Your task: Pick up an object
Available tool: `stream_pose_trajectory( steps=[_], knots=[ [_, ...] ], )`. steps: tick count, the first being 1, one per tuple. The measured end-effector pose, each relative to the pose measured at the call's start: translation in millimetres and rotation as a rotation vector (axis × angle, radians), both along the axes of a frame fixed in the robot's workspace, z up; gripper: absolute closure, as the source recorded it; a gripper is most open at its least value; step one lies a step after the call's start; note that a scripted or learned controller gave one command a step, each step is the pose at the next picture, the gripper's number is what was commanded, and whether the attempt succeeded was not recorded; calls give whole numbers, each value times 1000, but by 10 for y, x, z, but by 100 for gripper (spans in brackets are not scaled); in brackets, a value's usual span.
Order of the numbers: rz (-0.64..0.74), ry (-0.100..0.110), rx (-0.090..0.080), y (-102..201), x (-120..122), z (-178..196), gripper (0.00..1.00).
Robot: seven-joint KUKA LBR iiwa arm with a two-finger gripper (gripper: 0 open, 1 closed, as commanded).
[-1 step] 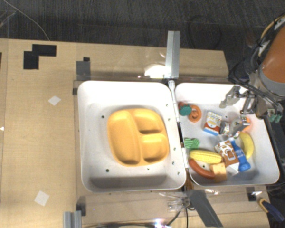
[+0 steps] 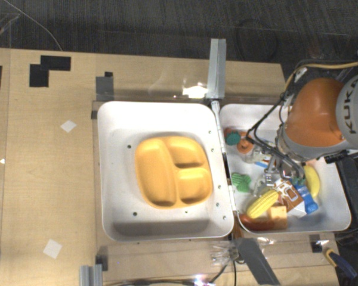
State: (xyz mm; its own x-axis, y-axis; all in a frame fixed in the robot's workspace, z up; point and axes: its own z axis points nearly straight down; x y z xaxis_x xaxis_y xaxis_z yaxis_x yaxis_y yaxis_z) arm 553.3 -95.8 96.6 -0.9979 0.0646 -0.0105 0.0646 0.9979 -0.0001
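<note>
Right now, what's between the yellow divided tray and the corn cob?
In the camera view, the adjoining bin walls and a green item lie between the yellow divided tray and the corn cob.

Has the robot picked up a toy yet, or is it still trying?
Done: the arm has reached into the right bin, with its gripper low over the toy pile. In hand: nothing I can see; the corn and banana lie in the bin. Left: grab one toy and lift it. The yellow tray sits in the left bin.
</note>
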Motion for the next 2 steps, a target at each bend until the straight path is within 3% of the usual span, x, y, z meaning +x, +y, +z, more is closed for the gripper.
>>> stream_pose_trajectory(
  steps=[1, 2],
  knots=[
    [-234, -3, 3, -147, 497, -74, 0],
    [-309, -2, 2, -458, 965, -81, 0]
  ],
)
